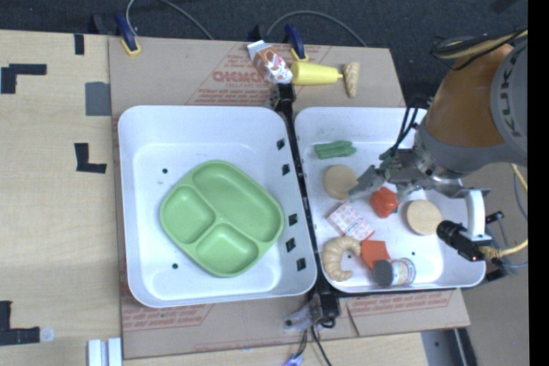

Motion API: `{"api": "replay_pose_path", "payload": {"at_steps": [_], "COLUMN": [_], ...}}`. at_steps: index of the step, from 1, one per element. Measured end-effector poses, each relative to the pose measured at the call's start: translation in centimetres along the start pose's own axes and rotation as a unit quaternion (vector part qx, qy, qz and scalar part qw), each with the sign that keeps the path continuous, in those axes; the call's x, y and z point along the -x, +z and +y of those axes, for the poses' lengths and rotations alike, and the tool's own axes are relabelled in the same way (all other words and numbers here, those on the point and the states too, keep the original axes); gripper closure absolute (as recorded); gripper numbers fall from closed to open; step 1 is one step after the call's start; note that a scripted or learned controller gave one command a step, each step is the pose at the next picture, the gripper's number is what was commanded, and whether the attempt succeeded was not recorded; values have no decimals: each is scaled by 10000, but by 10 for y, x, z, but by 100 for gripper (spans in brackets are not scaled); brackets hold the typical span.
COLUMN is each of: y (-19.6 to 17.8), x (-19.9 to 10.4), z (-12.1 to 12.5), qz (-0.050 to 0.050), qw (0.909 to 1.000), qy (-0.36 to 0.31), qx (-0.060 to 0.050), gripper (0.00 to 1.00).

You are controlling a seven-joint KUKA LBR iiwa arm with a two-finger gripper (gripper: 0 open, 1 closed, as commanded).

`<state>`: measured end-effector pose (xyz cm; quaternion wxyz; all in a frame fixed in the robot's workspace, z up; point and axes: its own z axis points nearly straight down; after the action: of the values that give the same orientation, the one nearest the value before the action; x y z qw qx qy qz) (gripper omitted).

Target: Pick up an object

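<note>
The gripper [377,184] is seen low in the right bin [429,120], at centre-right of the frame; whether it is spread or closed cannot be told. A small red object [383,201] lies just below it, touching or nearly so; a round tan piece [340,180] is placed to its left, a pink packet [350,220] lower left.

— What do we have under everything here?

— We see a bench [51,184] with a pale wood-look top, and a brown cardboard sheet [214,73] laid flat on it.

— And on the cardboard?

— Two white bins side by side, touching: the left bin [137,184] and the right bin [429,120]. Beyond them, on the cardboard's far edge, lie a yellow toy [316,75] and what may be a small printed packet [271,63]; we can't make it out clearly.
</note>
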<state>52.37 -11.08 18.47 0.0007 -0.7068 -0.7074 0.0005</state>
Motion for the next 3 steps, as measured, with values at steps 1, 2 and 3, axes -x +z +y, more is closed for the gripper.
{"api": "replay_pose_path", "payload": {"at_steps": [1, 2, 3], "y": [91, 98, 98], "x": [12, -15, -7], "z": [4, 50, 68], "qz": [-1, -4, 3], "qw": [10000, 10000, 10000], "qy": [-8, -6, -7], "qx": [38, 34, 18], "gripper": [0, 0, 0]}}
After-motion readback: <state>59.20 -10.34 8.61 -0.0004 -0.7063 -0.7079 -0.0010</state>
